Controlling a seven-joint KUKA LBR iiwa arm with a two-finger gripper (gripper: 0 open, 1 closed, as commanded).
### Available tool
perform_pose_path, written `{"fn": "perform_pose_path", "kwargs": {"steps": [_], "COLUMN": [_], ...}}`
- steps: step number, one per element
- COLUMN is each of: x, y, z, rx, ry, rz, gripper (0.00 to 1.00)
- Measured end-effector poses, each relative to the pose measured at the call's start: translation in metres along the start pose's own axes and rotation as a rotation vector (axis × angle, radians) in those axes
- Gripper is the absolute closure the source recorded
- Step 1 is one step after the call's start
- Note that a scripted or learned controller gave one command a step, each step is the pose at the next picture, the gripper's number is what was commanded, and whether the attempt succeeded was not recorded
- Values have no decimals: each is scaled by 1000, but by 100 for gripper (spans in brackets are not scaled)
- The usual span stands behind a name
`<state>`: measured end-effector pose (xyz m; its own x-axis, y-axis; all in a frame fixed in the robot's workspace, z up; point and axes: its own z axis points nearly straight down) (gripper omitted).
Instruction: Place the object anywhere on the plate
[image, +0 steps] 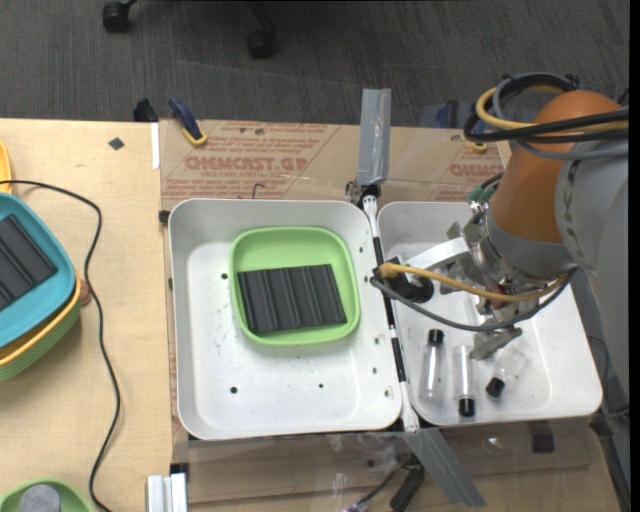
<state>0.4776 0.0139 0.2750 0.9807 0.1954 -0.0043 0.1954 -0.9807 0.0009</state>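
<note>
Centrally, glossy square green plate (292, 241) carrying dark ribbed insert (292, 298) in left white bin (200, 380), bare floor all round; lower right, two clear black-capped vials (433, 362) and small black piece (494, 386) loose in right bin (562, 372), just beside gripper (495, 340), half hidden under arm (545, 180), grasp state unreadable.

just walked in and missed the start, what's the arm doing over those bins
A grey and orange arm reaches in over the right bin, its pincer low above a few small clear vials with black caps lying there. No vial is visibly between the fingers. The green plate, with a dark ribbed insert, sits in the left bin with no vial on it, so placing is not yet done.
</note>
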Motion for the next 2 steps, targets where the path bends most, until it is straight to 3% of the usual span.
{"fn": "perform_pose_path", "kwargs": {"steps": [1,2], "x": [-9,-3], "y": [41,10], "z": [13,30], "rx": [1,1], "ry": [-3,-3], "rz": [-3,-7], "gripper": [0,0]}}
